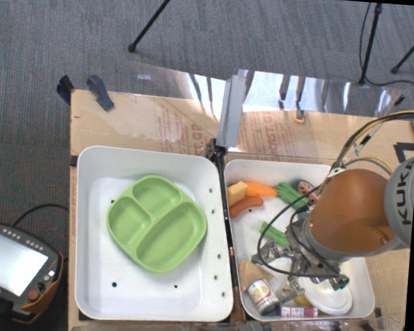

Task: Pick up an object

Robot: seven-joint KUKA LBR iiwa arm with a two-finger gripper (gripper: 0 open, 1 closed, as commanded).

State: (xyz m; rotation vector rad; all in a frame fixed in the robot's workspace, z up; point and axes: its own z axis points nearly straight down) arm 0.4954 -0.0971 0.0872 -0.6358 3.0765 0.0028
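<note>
My gripper (297, 268) hangs low over the right bin (235, 272), under the arm's orange band (348, 211), which hides much of the bin's middle. Around it lie small items. A yellow block (235, 192), an orange carrot (261, 190) and a red sausage (245, 206) sit at the bin's far left. Green pieces (291, 194) lie behind the gripper, and another green piece (273, 234) lies just left of it. A small can (262, 296) stands at the front left, and a white dish (333, 300) sits right below the gripper.
The left bin (89, 273) holds a green divided plate (156, 223). A tan piece (252, 273) lies next to the can, and a flat packet (295, 313) rests against the right bin's front wall. Cables loop above the arm.
</note>
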